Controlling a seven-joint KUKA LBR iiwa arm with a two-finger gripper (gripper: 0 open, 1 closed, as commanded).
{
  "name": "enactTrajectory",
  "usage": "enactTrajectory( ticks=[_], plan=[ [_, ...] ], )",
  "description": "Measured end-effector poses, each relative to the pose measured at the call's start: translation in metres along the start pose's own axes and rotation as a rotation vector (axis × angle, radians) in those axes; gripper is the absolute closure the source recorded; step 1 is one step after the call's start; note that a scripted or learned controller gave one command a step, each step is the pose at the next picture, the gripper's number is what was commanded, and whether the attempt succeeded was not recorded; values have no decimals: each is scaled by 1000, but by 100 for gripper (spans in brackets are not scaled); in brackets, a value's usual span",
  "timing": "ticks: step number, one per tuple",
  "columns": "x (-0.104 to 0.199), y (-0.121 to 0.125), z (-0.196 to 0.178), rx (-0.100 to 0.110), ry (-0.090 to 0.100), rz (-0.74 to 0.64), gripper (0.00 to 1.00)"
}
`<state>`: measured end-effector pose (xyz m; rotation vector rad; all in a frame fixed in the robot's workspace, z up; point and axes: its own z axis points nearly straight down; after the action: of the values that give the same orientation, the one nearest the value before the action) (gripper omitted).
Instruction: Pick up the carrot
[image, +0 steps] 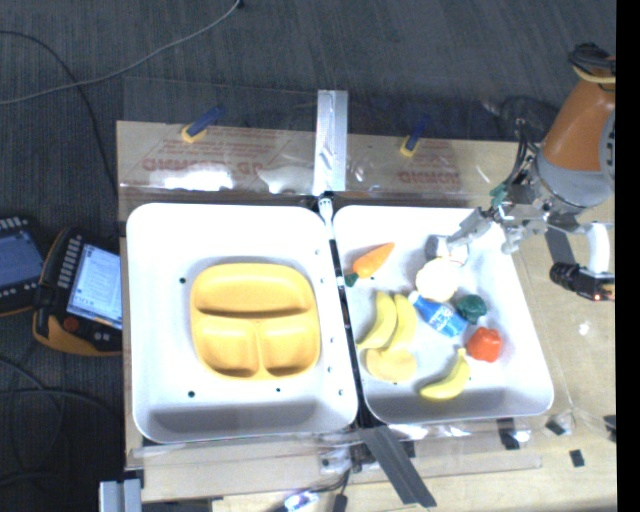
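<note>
The single overhead camera view shows two white bins side by side, and the carrot (372, 259) lies in the right bin (530, 345), near that bin's upper left corner, close beside the divider between the bins, its orange body slanting up to the right with a bit of green at its lower left end. Nothing touches it. The gripper (440, 243) sits over the upper middle of the right bin, to the right of the carrot and apart from it, just above a white round object (437, 279); whether its jaws are spread or closed cannot be told at this size and angle, and nothing is visibly held. The rest of the right bin carries bananas (392, 322), another banana (447, 381) near the front, a blue carton (437, 316), a green item (470, 305) and a red-orange item (484, 344). The left bin (150, 330) holds a yellow divided tray (254, 318). By this evidence the task looks barely begun: the carrot rests in the bin ungrasped, and the reach toward it, the closing on it and the lift all appear to remain.
</note>
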<state>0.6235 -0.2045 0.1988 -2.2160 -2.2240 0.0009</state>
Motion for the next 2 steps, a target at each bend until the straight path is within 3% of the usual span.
enactTrajectory(
  ticks=[1,2],
  plan=[
    [81,45,9,-1,-3,-269,0],
    [91,46,110,-2,-7,-351,0]
  ],
)
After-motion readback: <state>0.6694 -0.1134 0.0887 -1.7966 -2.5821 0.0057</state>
